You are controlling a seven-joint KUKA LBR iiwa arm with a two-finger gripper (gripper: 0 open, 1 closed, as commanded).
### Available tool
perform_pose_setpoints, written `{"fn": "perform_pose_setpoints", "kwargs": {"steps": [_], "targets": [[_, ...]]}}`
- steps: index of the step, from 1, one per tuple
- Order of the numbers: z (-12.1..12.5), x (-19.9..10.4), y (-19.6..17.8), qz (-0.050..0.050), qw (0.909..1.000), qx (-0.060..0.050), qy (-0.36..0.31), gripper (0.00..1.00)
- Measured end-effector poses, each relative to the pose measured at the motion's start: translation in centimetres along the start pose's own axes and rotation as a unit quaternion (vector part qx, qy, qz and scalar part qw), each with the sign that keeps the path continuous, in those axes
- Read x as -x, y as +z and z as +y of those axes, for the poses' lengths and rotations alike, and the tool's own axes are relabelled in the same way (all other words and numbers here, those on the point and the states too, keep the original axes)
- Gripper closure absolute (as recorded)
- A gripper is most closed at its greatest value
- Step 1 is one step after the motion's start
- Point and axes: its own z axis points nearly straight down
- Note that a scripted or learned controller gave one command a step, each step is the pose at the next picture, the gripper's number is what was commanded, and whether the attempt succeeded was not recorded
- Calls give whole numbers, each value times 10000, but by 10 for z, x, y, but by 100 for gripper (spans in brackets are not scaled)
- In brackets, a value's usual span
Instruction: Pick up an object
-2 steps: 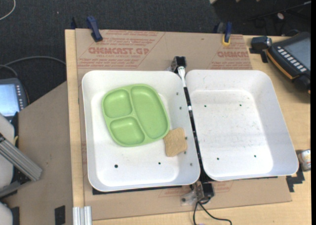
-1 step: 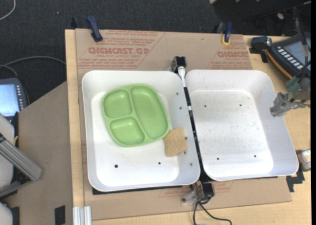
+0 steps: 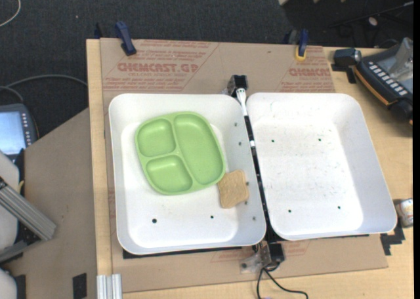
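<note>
Worktop (image 3: 98,160): one, board-covered.
Bins: two, white, side by side. Left bin (image 3: 125,219) holds both items; right bin (image 3: 315,166) carries only specks.
Divided tray (image 3: 178,153): one, green, three compartments, lying flat.
Tan slab (image 3: 232,189): one, touching the tray's lower-right edge.
Jaws: state cannot be told.
Risk, judged: the slab lies thin and flat against the tray; a descent may skid off or snag the rim.

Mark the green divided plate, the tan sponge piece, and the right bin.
green divided plate (image 3: 180,153), camera view, centre divider.
tan sponge piece (image 3: 233,189), camera view, middle of top face.
right bin (image 3: 315,166), camera view, bare floor.
</note>
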Motion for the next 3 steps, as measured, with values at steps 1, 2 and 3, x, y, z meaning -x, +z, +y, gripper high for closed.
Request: {"fn": "perform_pose_setpoints", "kwargs": {"steps": [1,2,3], "targets": [[-34,-29,112,39,9998,-174,20,100],[1,-64,-38,17,10000,-6,-2,100],[-52,-96,27,31,9999,-152,12,100]]}}
